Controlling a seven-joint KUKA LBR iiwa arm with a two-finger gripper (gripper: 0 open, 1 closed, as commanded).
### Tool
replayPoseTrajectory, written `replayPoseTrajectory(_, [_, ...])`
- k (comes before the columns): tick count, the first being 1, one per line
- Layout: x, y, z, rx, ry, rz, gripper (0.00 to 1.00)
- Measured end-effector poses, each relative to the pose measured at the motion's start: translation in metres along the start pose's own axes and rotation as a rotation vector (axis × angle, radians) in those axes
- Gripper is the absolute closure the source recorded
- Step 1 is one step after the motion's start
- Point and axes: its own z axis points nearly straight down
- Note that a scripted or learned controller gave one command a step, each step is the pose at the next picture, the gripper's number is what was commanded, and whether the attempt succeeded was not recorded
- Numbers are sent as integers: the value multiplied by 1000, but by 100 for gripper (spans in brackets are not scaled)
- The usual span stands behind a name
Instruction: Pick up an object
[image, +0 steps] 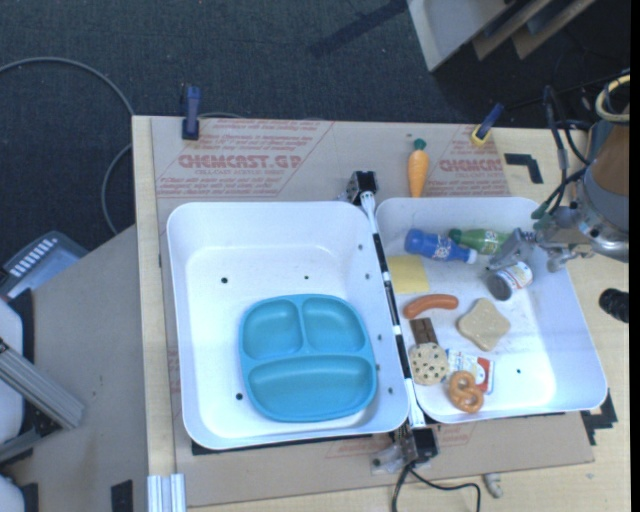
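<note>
Your gripper (522, 258) hangs low over the upper right part of the right bin (545, 345), just above a small pale can (510, 280) lying on its side. From this angle you cannot tell whether it is spread or closed, and nothing is visibly pinched in it. Treat the task as not yet done: no object is lifted off the bin floor. My reading is that the can is the likely target, so the grasp and the lift are both left to do.

Working from the left, the left bin (185, 235) holds one thing, a blue divided plate (305, 358), sitting flat toward its near side with its three compartments bare.

Across the shared rim, the right bin holds the clutter. Against its left wall you have a yellow square (408, 272), then a sausage (430, 305), a brown bar (423, 330) and a speckled cookie (428, 364) going down toward the near edge. Along the far side lie a blue bottle (438, 245) and a green bottle (478, 240), end to end. Nearer you are a pretzel (464, 390) beside a red-and-white packet (483, 372), and a bread slice (484, 324) just below the can.

Outside both bins, a toy carrot (417, 168) rests on the bench behind the right bin.
</note>
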Motion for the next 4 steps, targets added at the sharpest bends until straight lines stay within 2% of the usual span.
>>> replayPoseTrajectory(1, [18, 15, 96, -21, -9, 0, 0])
replayPoseTrajectory(2, [55, 90, 123, 49, 3, -5, 0])
replayPoseTrajectory(3, [27, 14, 118, 1, 0, 1, 0])
replayPoseTrajectory(4, [27, 16, 106, -5, -1, 1, 100])
